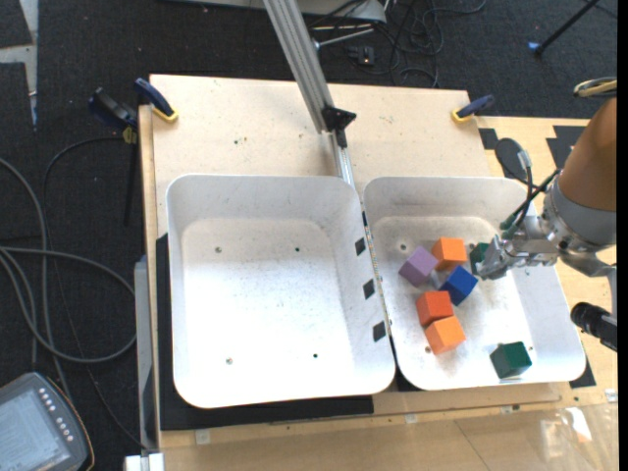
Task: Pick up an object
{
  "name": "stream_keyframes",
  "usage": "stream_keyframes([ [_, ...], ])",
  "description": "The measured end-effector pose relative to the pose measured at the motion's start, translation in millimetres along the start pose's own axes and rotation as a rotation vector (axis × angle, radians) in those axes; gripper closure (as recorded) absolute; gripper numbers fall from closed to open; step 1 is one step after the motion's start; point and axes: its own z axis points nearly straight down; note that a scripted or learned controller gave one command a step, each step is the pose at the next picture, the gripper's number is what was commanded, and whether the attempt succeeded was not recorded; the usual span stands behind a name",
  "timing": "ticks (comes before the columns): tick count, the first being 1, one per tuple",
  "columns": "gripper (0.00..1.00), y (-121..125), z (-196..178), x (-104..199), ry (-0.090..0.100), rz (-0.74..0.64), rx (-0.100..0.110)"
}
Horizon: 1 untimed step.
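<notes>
Whether the fingers were spread or pressed together could not be told; the gripper (488, 261) hung low in the right bin (559, 312), just beside the blue block (459, 284) and the upper orange block (450, 252). A purple block (420, 265), two more orange blocks (435, 306) (445, 334) and a green block (510, 358) lay on the bin floor. By appearances nothing was lifted yet; the grasp and raise remained.

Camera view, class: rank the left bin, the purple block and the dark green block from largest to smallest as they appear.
1. Left bin, by far the largest.
2. Purple block and dark green block: they look about alike, so I won't rank them.
</notes>
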Motion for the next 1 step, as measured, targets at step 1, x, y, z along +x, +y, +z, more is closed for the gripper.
stream_keyframes([
  [1, 1.00, 0.8, -4.8, 0.0, 0.001, 0.001, 0.005],
])
